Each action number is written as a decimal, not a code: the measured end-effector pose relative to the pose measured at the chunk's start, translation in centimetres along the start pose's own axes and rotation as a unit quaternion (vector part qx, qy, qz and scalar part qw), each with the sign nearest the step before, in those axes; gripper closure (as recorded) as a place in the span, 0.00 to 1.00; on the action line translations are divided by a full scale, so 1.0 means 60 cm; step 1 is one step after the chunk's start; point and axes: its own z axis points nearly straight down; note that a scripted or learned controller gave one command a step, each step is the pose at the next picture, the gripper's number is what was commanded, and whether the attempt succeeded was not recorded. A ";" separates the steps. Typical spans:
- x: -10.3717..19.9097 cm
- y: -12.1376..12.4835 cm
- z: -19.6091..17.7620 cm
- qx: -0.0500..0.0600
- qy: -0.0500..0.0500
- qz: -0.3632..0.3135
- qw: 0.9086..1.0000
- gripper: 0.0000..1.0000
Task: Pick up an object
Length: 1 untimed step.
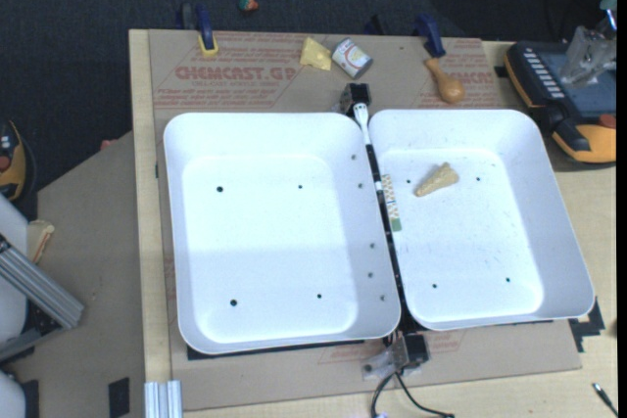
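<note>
A small tan wedge (436, 179) is lying in the right bin (549, 210), in its upper half, nearer to the middle seam than to the outer wall, and it is touching nothing else. I am judging that this is the thing to pick up. It is looking light and rather stiff, like a piece of foam or a plastic toy food, with a dull and slightly rough skin, so I am not expecting it to slip much or to break. It is getting thinner toward its lower left end. The thick upper right end is seeming to me the better place to hold, with the grip closing across the two long sides; on the thin end it could squeeze out.

The left bin (196, 240) and its neighbour are shining smooth and white, probably thin hard plastic, with rounded corners and little dark holes in the floor. They are resting on a brown cardboard sheet (255, 73). On that sheet, behind the bins, a yellow wedge (315, 55), a small box (352, 58) and a brown pear-shaped piece (446, 83) are lying.
</note>
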 end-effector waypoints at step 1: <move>0.125 0.029 0.237 0.013 0.004 -0.006 1.000 1.00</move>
